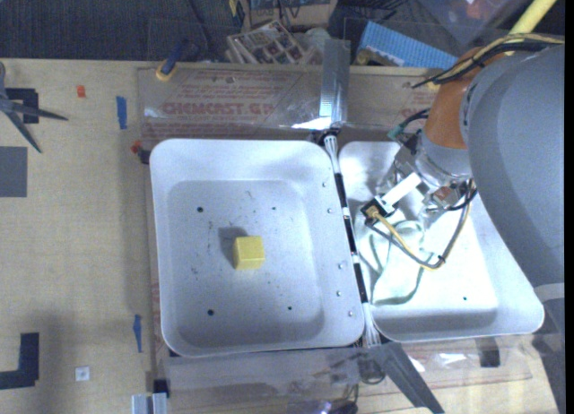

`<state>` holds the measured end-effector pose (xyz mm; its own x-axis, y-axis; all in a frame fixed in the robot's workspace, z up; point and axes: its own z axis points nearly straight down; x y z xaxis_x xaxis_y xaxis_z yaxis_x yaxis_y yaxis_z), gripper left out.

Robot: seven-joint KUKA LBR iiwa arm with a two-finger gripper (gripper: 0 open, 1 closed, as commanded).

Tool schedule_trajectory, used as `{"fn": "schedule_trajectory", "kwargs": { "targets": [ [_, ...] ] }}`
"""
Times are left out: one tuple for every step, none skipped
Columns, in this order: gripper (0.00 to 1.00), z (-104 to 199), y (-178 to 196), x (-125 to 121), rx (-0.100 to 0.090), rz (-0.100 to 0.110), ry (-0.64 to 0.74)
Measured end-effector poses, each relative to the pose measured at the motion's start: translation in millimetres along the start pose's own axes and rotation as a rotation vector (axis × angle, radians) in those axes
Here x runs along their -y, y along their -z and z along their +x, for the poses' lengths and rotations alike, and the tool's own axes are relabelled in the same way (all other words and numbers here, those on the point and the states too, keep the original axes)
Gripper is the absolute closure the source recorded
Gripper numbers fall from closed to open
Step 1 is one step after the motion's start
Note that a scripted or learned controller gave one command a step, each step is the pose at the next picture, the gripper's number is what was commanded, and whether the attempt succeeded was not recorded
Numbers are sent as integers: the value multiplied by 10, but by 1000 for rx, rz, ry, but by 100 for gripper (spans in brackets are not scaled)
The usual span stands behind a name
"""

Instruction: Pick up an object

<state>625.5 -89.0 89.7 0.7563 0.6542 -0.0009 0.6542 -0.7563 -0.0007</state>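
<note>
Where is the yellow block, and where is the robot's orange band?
yellow block [249, 252], camera view, middle of its top face, in the left bin.
orange band [446, 116], camera view, middle of the band above the wrist, over the right bin.

A pale wooden bench [72, 251] (blue tape marks on it) meets dark carpet [108, 0] behind.

the bulky, rounded grey metal robot arm [525, 143] has smooth, curved housings. an orange band [446, 116] rings it above the wrist. below that sits a lighter, silvery wrist section [439, 166] with a small white block. thin yellow and black cables [421, 255] loop loosely from the wrist.
</note>
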Motion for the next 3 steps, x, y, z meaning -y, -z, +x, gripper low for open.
{"fn": "schedule_trajectory", "kwargs": {
  "targets": [
    [100,16,101,12,1,1,5],
    [100,-303,541,-112,0,0,-214],
    [100,-456,878,-619,0,0,-507]
  ]
}}
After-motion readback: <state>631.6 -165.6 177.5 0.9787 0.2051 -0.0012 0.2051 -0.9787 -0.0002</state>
